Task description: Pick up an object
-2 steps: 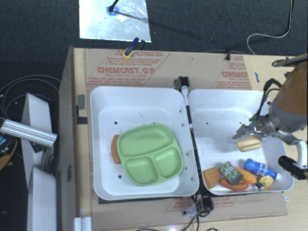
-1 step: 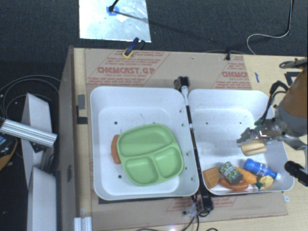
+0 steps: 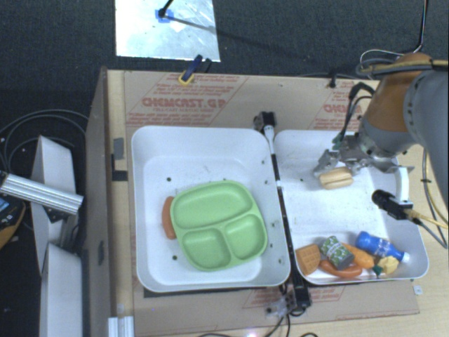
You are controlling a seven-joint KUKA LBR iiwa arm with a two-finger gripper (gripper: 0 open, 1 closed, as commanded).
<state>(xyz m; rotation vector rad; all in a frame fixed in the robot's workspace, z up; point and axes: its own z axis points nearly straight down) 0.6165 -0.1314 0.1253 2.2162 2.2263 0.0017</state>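
A: Tan bread roll (image 3: 335,179) lying in the right bin (image 3: 309,209), upper middle of it, right of frame centre. Probably a toy: likely light, firm, smooth and rounded, so prone to slipping or rolling out of a pinch. Best taken across the short width, near the middle, not at the tapered ends.

B: And the tool (image 3: 342,159)?

A: Hanging just above and touching or nearly touching the roll's top edge. Cannot tell whether open or closed; metal parts blur together there. Nothing seen clamped.

B: Other things hard to make out?

A: Heap of toy food (image 3: 347,253) along the lower right of the same bin, overlapping, a blue bottle (image 3: 375,245) among it, shapes muddled. Orange-red piece (image 3: 167,217) in the left bin (image 3: 151,188), mostly hidden behind the green divided plate (image 3: 217,225). Arm (image 3: 407,111) cut off at the right edge of the frame.
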